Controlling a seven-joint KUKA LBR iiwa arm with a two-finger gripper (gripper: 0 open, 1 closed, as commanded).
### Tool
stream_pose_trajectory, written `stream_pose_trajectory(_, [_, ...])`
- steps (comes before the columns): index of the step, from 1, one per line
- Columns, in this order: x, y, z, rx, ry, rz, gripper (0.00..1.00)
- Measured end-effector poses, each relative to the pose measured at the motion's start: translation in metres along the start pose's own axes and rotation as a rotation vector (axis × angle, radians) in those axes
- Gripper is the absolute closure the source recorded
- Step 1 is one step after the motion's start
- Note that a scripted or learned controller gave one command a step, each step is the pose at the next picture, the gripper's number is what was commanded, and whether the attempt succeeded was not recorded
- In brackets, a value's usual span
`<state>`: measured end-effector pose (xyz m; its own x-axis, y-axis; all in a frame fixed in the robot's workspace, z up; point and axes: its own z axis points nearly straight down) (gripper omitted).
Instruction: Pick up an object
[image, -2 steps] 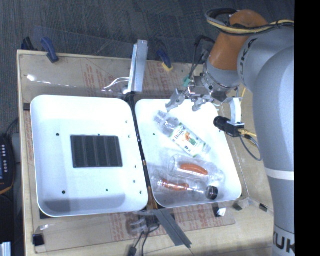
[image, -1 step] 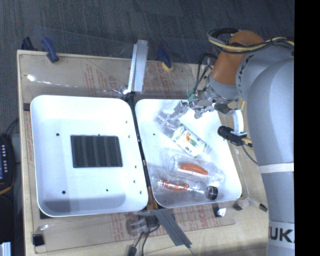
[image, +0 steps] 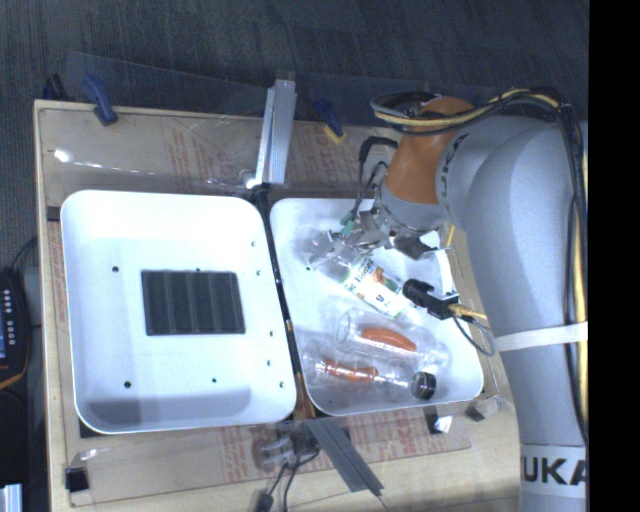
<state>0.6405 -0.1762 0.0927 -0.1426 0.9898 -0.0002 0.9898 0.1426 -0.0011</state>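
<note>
Fingers' state cannot be told; gripper (image: 362, 232) sits low at right bin's (image: 470, 385) twelve o'clock. Nearest tube (image: 377, 288) lies just toward five o'clock, long axis ten-to-four. Judged reachable.

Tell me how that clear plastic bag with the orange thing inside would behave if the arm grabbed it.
The clear plastic bag in the right bin looks crinkled and glossy, so it is probably floppy and slippery. It seems light, and the orange item inside may shift or sag when lifted.

Dark grey carpet floor (image: 300, 40), pale wooden bench top (image: 180, 150), even overhead light
</note>
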Motion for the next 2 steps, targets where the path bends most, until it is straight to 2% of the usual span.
stream_pose_trajectory(1, [0.014, 0.017, -0.001, -0.003, -0.001, -0.108, 0.00])
stream_pose_trajectory(2, [0.007, -0.013, 0.001, 0.002, 0.001, -0.213, 0.00])
